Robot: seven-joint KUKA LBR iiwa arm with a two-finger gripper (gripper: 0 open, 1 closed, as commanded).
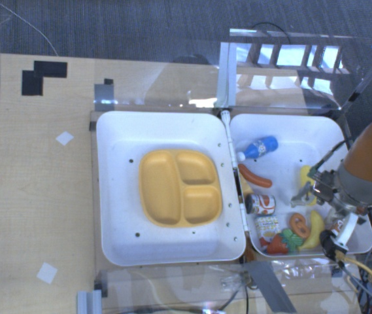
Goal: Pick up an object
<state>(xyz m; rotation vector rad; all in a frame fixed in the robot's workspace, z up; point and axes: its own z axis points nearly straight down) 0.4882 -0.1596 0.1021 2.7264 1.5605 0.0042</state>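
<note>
The right bin (pixel 284 124) holds several small items. A blue bottle with a white cap (pixel 259 147) lies near its back left. A red sausage (pixel 254 176) lies below it, then a small can (pixel 262 204). A ring-shaped orange toy (pixel 297 225), a banana (pixel 314 231) and red and green pieces (pixel 281 242) crowd the front. A yellow item (pixel 305 174) sits right of centre. My gripper (pixel 308 196) hovers low over the right half of this bin, just below the yellow item and above the orange ring. Nothing is visibly held in it.
The left bin (pixel 117 175) contains a yellow divided plate (pixel 179 187). A raised divider wall (pixel 233 169) separates the two bins. A metal frame (pixel 284 54) stands behind the right bin. Cables (pixel 355 260) trail at the front right corner.
</note>
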